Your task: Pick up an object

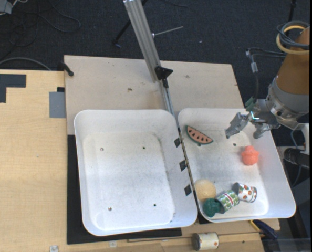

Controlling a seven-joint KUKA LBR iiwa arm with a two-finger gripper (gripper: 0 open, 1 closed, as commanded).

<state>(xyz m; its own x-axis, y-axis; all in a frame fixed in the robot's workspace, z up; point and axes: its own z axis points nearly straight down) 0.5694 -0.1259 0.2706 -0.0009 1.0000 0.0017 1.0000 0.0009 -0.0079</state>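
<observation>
- Nearest candidate: small round orange-pink ball [250,156], lying in the right white bin [282,193] near its right wall, free of anything else.
- Hand [246,126] hangs just up and left of that ball, over the bin's upper right part; two grey fingers spread apart, nothing between them. Released, empty.
- Other picks in the same bin: watermelon-slice toy [199,135] by the upper left, pale yellow fuzzy ball [205,188], dark green lump [212,207] and a patterned can on its side [236,195], clustered at the lower end.
- Left white bin [87,140] alongside, both on the pale wooden surface [108,83].
- Step, as I read it: approach, no grasp yet.
- Next move needs: shift toward the ball, centre it between the fingers, descend, then clench. A round ball may roll off.
</observation>
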